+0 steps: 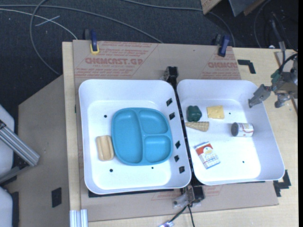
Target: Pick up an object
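Camera view | end effector fingers spread wide, holding nothing | small can on its side, white-red, dark end

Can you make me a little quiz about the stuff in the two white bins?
1. True or false: the blue divided plate lies in the left bin.
2. Which thing lies nearest the green object? A) the small can B) the cone C) the tan bread piece
3. Fill in: the red and white box lies in the ___ bin.

Key
1. True. The plate sits in the left bin, with the bread piece beside it.
2. B. The cone lies just below the green object; the can is further off, and the bread is in the other bin.
3. Right. It lies near that bin's front edge.
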`<state>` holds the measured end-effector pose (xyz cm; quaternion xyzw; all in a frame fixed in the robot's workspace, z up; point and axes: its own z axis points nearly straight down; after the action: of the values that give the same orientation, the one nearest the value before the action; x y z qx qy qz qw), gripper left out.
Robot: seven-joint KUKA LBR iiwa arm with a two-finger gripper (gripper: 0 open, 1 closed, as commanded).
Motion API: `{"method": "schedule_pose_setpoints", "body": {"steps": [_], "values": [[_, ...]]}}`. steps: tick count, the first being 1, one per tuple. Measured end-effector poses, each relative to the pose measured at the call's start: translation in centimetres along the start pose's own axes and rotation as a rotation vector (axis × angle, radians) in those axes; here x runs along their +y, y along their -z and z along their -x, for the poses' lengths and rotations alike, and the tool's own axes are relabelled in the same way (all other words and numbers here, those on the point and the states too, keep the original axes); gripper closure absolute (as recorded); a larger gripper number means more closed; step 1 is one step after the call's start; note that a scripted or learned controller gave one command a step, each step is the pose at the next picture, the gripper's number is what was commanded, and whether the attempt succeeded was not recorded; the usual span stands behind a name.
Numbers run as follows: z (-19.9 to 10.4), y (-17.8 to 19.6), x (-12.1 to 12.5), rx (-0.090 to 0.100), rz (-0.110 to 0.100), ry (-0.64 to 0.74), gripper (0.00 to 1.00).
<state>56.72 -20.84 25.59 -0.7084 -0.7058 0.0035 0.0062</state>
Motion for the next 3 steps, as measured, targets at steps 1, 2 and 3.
{"method": "schedule_pose_setpoints", "body": {"steps": [1,2,3], "values": [[-0.1,0.8,0.2,-0.004,0.013,0.004,0.0],[-0.1,-3.6,0.9,-0.002,0.01,0.004,0.0],[-0.8,-8.0,1.1,-0.002,0.01,0.004,0.0]]}}
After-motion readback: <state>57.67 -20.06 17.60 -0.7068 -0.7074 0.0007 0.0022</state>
